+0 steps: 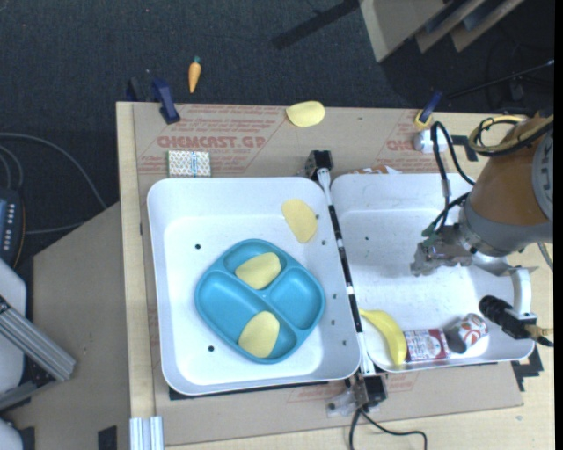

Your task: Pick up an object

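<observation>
Two white bins (176, 352) sit side by side. Around the blue divided plate (259, 299): four pale yellow chips, two on it (258, 270), two beyond it. To its right: one banana (388, 334), one can (467, 333).

Dark carpeted floor (79, 53) surrounds the tan counter (237, 132). Pale furniture (422, 22) sits at 1 o'clock, grey cables (53, 167) at 9 o'clock.

Single fixed overhead camera, slanted down, both bins (176, 264) framed.
</observation>
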{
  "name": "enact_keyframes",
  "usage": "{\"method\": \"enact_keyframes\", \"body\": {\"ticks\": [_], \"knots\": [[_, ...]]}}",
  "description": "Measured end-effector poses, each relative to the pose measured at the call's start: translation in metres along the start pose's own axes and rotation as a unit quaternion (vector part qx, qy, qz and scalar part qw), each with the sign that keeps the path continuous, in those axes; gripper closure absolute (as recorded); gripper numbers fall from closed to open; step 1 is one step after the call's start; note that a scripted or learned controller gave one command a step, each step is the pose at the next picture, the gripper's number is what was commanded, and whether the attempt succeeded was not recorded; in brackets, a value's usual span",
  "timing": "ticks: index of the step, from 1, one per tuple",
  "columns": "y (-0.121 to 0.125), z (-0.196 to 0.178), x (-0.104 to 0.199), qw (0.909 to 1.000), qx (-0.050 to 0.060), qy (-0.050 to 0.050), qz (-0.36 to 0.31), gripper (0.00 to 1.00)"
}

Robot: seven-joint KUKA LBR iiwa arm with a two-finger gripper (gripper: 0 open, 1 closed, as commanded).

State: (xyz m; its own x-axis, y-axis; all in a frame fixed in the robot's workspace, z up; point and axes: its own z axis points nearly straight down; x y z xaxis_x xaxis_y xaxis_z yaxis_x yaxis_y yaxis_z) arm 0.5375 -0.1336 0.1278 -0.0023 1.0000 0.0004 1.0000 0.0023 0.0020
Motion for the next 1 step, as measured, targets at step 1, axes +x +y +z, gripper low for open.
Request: {"method": "enact_keyframes", "body": {"ticks": [1], "knots": [[-0.0006,0.0003,-0.001,1.0,0.001,0.0,0.001,0.0]]}}
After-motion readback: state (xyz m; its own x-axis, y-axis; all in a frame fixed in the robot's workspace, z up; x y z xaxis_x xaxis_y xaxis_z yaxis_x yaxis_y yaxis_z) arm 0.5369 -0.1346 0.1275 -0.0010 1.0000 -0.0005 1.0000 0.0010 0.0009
